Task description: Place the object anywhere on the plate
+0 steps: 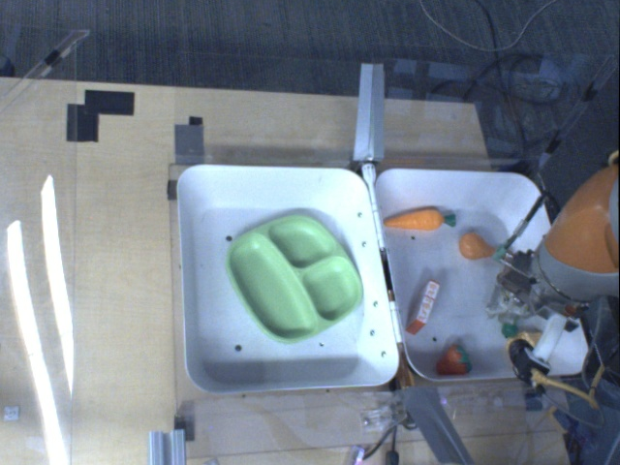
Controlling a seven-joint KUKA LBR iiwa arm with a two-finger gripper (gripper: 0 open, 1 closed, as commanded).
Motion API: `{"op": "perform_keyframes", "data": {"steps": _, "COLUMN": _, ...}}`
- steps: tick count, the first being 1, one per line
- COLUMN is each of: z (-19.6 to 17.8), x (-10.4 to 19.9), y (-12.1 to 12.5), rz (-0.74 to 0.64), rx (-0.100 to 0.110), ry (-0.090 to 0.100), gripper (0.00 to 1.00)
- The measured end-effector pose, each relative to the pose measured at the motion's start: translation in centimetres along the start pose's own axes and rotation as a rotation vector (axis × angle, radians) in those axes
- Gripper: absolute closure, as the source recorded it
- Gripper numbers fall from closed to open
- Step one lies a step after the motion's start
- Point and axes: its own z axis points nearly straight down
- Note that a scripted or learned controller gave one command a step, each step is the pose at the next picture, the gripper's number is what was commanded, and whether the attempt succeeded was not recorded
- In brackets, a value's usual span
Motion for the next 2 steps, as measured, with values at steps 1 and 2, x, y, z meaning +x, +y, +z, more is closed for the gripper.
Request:
{"op": "perform_keyframes", "data": {"steps": 1, "z": -5.9, "x": 3.3, "y": -1.4, "rz": 0.053, "rx": -0.001, "ry": 0.000, "gripper": 1.00}}
{"op": "perform_keyframes", "data": {"steps": 2, "z": 0.8, "x": 2.3, "y": 3.9, "rz": 0.133, "rx": 0.001, "ry": 0.000, "gripper": 1.00}}
